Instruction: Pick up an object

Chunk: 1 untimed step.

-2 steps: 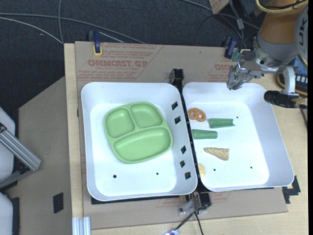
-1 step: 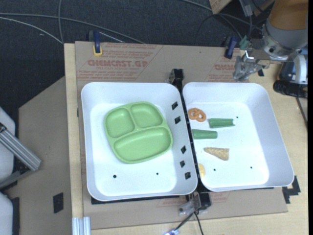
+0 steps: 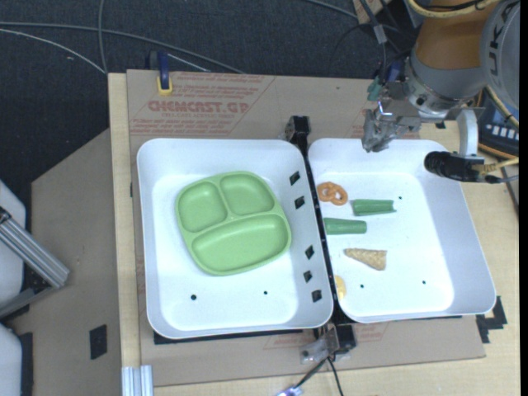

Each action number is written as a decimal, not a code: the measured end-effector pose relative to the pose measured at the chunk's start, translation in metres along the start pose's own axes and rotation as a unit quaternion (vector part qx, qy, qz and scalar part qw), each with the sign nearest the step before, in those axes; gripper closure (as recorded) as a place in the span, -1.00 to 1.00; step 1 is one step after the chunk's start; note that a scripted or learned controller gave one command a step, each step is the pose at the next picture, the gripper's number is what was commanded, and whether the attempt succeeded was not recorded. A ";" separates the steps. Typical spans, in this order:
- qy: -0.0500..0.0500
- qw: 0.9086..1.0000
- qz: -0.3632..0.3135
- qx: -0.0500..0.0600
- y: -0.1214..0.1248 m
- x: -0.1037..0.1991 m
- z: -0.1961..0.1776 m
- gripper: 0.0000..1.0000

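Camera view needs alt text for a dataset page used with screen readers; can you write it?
A grey arm's gripper hangs over the far edge of the right bin, which holds a pretzel, two green pieces and a tan wedge. The left bin holds a green divided plate.

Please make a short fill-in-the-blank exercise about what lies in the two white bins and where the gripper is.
1. The green divided plate lies in the ____ bin.
2. The pretzel lies in the ____ bin.
3. The plate has ____ compartments.
4. The gripper hangs above the right bin's ____ edge.

Missing words: left; right; three; far
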<state>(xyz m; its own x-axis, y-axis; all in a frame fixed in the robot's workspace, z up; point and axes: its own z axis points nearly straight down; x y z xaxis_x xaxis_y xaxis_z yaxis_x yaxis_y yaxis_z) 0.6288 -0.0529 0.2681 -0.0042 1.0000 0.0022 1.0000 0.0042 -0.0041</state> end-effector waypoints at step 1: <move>0.000 1.000 0.000 0.000 -0.012 0.057 0.007 1.00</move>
<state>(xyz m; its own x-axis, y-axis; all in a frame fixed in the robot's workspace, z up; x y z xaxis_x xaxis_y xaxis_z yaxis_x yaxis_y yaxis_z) 0.6167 0.0038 0.2609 -0.0044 1.0000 0.0017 1.0000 0.0044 -0.0036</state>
